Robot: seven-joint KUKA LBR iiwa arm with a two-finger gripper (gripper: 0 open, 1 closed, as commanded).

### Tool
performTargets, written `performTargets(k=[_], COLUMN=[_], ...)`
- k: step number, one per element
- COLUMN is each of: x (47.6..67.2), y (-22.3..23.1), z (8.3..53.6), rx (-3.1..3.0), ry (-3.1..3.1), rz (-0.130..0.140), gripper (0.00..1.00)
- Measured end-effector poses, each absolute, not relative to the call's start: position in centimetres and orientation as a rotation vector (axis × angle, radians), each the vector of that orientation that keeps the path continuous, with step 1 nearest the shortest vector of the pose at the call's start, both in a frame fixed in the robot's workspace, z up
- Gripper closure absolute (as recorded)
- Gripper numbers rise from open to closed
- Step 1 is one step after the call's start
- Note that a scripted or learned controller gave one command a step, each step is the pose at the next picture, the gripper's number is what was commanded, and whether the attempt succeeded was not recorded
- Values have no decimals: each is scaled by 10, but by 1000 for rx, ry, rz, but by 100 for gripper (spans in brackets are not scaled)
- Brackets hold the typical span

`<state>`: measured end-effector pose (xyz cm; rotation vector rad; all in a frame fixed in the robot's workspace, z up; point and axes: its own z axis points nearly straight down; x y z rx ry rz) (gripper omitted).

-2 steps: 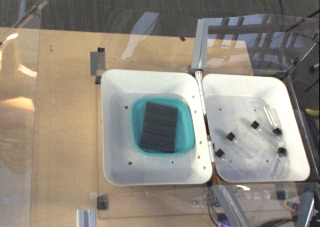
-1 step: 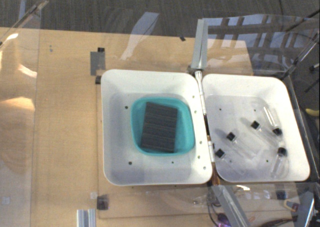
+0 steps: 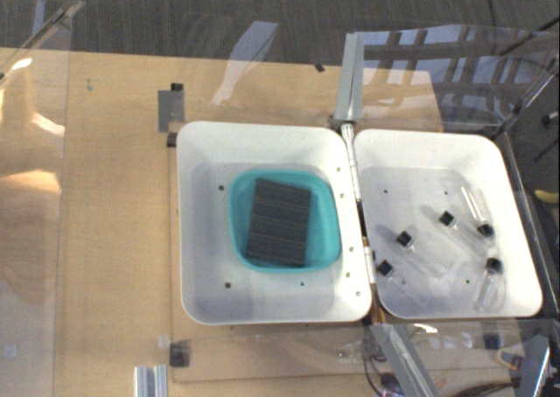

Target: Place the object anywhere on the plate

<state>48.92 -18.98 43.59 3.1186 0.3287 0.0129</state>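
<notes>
Object: you see a dark ribbed rectangular block (image 3: 279, 226) lying flat on the plate, tilted slightly off square.
Plate: your teal plate (image 3: 324, 212), squarish with rounded corners, sits in the middle of the left bin (image 3: 206, 282).
Right bin: the right bin (image 3: 411, 155) holds several clear plastic tubes with black caps (image 3: 478, 212), scattered well apart across its floor.
Bench: both bins rest side by side, touching, on the wooden bench (image 3: 96, 238).

Plate (image 3: 328, 220): teal, smooth glossy plastic. Object (image 3: 279, 222) on it: dark, ribbed, matt. Bins (image 3: 201, 212): white, smooth plastic. Bench (image 3: 96, 238): pale wood.
</notes>
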Motion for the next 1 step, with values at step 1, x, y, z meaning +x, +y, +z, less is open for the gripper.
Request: performTargets(k=[1], x=[488], y=[-206], z=[436], rx=[3119], ry=[322], rz=[13], gripper=[0])
